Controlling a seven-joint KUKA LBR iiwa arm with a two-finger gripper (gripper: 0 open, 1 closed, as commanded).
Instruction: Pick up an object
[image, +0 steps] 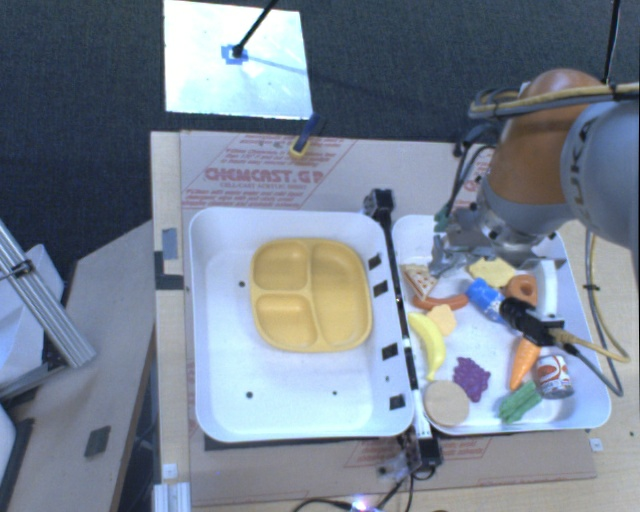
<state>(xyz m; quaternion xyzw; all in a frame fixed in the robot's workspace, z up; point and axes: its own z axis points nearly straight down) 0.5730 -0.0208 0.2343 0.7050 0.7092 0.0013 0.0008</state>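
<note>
Hovers low at the right bin's (598, 405) ten o'clock corner, gripper (447, 250) just above the pizza slice (417, 279); cannot tell the claw's state. Better descending straight, centred on the slice, clear of the carrot stick (440, 301) at five o'clock.

You are looking at the worktop (120, 300) carrying a printed cardboard sheet (262, 172), with two white bins (215, 400) sitting side by side toward three o'clock.
</note>
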